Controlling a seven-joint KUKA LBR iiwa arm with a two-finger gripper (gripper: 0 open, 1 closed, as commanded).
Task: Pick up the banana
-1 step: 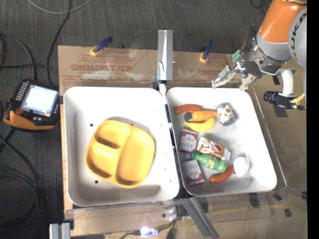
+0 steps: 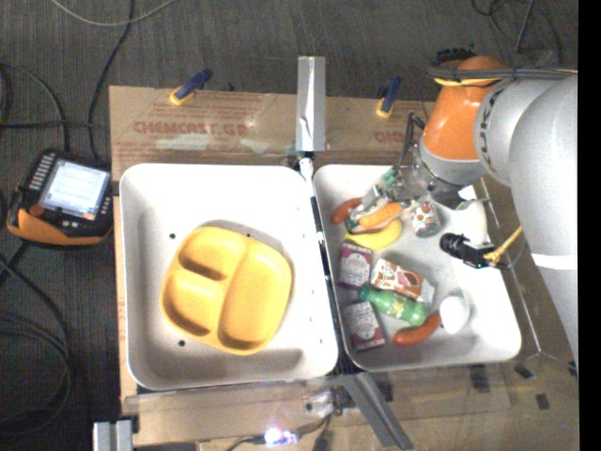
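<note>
The hand (image 2: 399, 188) hangs at the far end of the right bin (image 2: 507, 336), right above the banana (image 2: 377, 233) (wedged under a hot dog (image 2: 374, 216)). Whether it's clenched, I can't tell. Looks like the approach; next comes a clean close.

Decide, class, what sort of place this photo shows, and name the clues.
Most likely a robotics lab or test cell, not a kitchen. A grey and orange robot arm reaches over two white bins, a teach pendant lies beside them, and cables trail across the carpet.
</note>
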